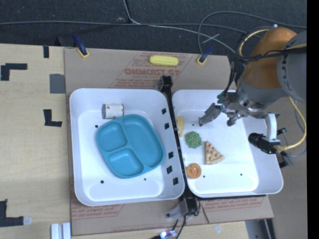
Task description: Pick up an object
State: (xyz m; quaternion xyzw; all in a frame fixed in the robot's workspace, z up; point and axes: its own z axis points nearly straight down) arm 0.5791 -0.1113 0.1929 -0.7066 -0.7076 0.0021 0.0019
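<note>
Over the right bin's point(259, 183) far edge, the gripper point(219, 114) is hovering open, holding nothing; the pizza slice point(213, 154) looks light, rigid, graspable across its sides.

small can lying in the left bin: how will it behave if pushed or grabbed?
The small can lies on its side near the blue divided plate, so a nudge across its axis would probably roll it. It looks rigid, so a pinch should not deform it much. Its rounded wall may slip from two fingers unless gripped squarely. It looks light for its size.
</note>
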